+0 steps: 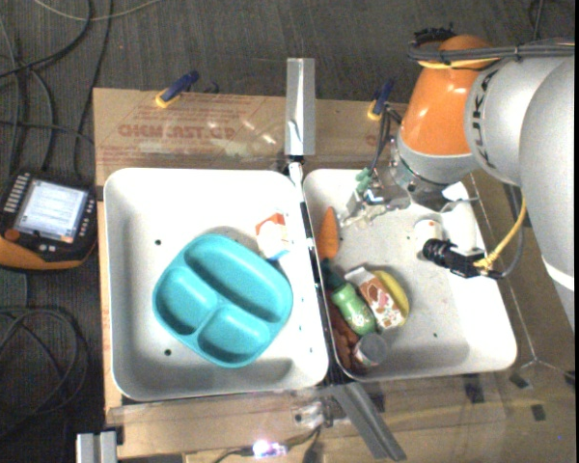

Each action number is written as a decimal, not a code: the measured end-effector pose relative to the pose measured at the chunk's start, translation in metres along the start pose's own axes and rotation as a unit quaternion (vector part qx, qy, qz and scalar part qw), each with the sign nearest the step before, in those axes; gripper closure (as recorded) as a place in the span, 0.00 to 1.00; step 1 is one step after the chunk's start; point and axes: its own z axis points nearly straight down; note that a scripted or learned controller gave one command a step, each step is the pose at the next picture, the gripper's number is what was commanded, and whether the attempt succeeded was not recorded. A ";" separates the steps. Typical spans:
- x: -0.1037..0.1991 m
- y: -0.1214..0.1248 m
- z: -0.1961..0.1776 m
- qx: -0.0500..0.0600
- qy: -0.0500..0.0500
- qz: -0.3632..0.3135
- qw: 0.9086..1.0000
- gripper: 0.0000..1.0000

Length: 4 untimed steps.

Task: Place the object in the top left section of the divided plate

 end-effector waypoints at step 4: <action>0.081 -0.113 -0.060 0.002 -0.001 0.388 0.922 1.00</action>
